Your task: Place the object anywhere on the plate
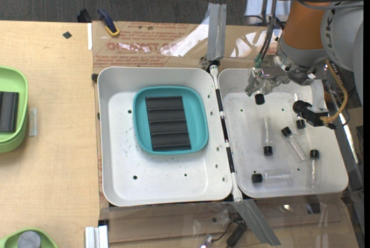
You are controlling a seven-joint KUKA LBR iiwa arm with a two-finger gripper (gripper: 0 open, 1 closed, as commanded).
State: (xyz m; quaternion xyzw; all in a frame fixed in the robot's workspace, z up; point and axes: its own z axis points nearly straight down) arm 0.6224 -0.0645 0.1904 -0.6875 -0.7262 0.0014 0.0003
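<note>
Teal plate point(171, 121) flat in left bin, dark ridged insert.

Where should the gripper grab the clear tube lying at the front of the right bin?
Grip the clear tube at mid-length, coming straight down with fingers across its narrow width. It lies flat, black cap toward the bin's left, with open floor on both long sides.

The grey KUKA arm point(341, 15) with its orange band enters from three o'clock at the frame's upper right. Its wrist bends downward, pointing the two-finger gripper point(258, 91) toward eight o'clock. The finger gap is unclear.
</note>
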